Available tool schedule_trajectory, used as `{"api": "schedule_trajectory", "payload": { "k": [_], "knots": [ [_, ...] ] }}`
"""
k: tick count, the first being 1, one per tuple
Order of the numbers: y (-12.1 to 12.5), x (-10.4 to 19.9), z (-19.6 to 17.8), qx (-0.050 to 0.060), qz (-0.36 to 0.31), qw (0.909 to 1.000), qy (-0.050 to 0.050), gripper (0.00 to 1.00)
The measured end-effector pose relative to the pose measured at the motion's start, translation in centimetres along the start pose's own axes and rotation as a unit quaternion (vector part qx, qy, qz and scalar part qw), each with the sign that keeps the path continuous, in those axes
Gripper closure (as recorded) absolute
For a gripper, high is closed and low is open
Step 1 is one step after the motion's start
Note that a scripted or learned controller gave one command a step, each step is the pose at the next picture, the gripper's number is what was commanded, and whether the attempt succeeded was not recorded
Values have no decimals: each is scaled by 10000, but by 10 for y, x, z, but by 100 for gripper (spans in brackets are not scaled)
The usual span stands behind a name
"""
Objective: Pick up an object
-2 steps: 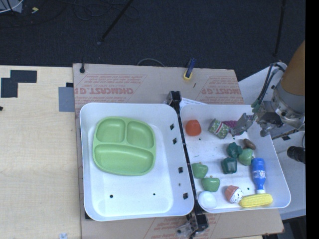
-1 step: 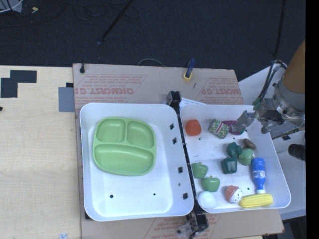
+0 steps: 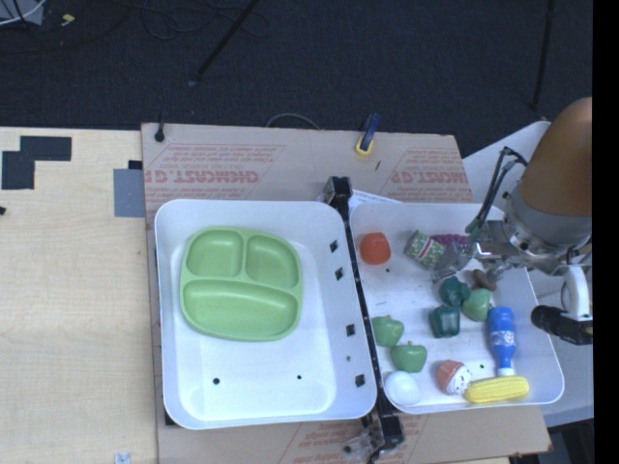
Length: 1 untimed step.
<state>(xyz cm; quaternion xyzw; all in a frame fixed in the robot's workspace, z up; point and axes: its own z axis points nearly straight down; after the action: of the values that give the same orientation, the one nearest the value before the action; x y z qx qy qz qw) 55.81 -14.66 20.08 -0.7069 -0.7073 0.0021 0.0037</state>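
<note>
Claw (image 3: 481, 264) state could not be told; crowded teal peppers (image 3: 453, 291) beneath risked being nudged, not grasped.

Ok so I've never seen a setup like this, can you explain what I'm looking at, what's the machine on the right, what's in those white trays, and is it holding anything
This is one camera fixed above a workbench, looking down at a slant. The grey shape with an orange band at the right edge is a robot arm; a program steers it to pick things up. Its gripper, a two-finger claw, sits low over the right bin, among the toys. I can't tell from here whether it has hold of anything.

Two shallow white bins sit side by side. The left bin holds a green divided plate. The right bin holds small toy foods: an orange-red ball, green peppers, a blue bottle, a corn cob, a white egg-like ball and a few more.
</note>
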Motion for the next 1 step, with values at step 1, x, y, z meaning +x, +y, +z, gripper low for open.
{"api": "schedule_trajectory", "payload": {
  "k": [1],
  "knots": [
    [1, 7, 45, -5, 8, 10000, 0, 0]
  ]
}}
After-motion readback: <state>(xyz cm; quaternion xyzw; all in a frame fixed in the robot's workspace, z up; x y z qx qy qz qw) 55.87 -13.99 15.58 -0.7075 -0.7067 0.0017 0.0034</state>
